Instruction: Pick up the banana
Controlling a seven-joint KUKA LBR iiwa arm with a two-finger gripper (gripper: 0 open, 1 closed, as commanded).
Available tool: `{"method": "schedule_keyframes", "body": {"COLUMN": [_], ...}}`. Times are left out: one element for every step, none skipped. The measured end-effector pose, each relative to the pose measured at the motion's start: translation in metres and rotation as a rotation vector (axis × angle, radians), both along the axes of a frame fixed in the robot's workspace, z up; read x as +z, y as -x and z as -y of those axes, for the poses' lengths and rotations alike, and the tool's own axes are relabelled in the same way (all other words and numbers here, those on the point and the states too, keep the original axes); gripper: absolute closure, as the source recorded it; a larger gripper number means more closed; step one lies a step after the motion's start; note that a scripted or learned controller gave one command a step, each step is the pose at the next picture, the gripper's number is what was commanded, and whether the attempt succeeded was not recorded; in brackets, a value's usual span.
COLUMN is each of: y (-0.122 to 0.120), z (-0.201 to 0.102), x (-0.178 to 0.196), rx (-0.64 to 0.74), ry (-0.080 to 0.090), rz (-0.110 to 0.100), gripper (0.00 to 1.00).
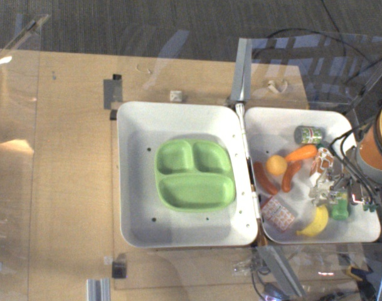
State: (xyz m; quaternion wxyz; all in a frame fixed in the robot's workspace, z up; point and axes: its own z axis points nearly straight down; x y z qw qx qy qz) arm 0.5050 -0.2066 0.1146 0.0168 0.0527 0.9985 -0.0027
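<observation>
Table (65,187): light wood, two white bins side by side on it.

Left bin (137,168): larger in view, holds a green three-compartment tray (194,174) at its centre.

Right bin (266,121): cluttered.

Arm (376,146): grey with orange band, enters at 3 o'clock of the frame, cables trailing above it.

Gripper (325,190): metal, over the right bin's 4 o'clock area, just above the banana. Fingers lost in clutter, cannot tell whether they're spread or closed. Nothing visibly between them.

Contents of right bin, by clock face on the bin:
- Red sausage-shaped item (264,179) at 9 o'clock, along the left wall.
- Orange carrot-like item (296,162) at centre, angled, touching the orange ball.
- Banana (314,223): yellow, at 6 o'clock near the front wall, lying flat, curve opening up-left. Just beside the green block, not lifted.
- Patterned packet (279,213), red-and-white print, at 7 o'clock. Print too small to read.
- Can (308,134) at 12 o'clock, on its side, green label, text unreadable.
- Orange ball (276,165) at 10 o'clock.
- Green block (339,208) at 5 o'clock, under the gripper.
</observation>
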Motion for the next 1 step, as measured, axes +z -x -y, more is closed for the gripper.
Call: {"method": "schedule_keyframes", "body": {"y": [-0.0783], "z": [-0.0025], "x": [0.0689], "rx": [0.152], "ry": [-0.004], "rz": [-0.025], "gripper": [1.0]}}
